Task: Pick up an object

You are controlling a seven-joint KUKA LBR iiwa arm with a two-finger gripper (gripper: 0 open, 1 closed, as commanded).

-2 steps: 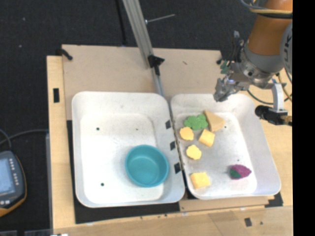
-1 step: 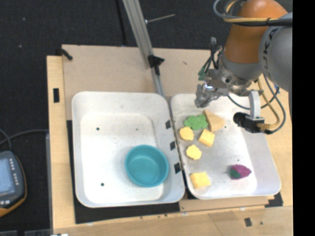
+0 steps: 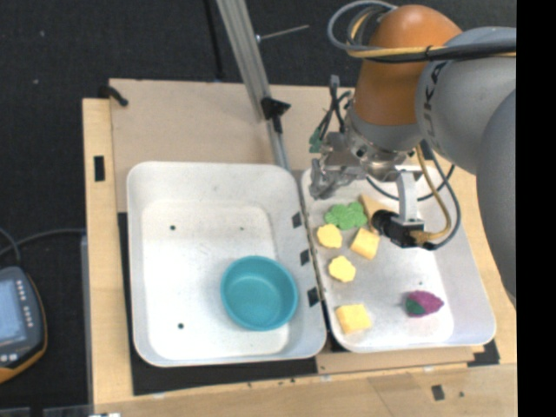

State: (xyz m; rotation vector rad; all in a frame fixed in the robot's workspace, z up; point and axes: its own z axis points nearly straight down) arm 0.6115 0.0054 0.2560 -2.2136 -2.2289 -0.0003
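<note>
We note the hand [image 3: 326, 181] low over the upper left corner of the right bin [image 3: 465, 276], close to the divide between the two bins. Its fingers are lost in the dark metal clutter under the wrist, so we cannot tell how far they stand apart, and we see nothing caught between them. The nearest candidate is the green piece [image 3: 347, 215], lobed and soft-looking like foam, lying just below and slightly right of the hand, toward the near edge of the worktop; any descent here would, in our judgement, need a short shift that way first. It has no clear long axis, being roughly as broad as it is tall. Around it sit four yellow pieces: a small round one [image 3: 328, 236] just beside the green, a tilted block [image 3: 366, 244], a knobbly one [image 3: 342, 270] and a squarer block [image 3: 353, 318] nearest the front rim. A purple piece [image 3: 423, 303], matte and ridged, lies well apart at the right. The left bin [image 3: 156, 198] holds a smooth blue bowl [image 3: 258, 292], glossy plastic by the look of it.
</note>
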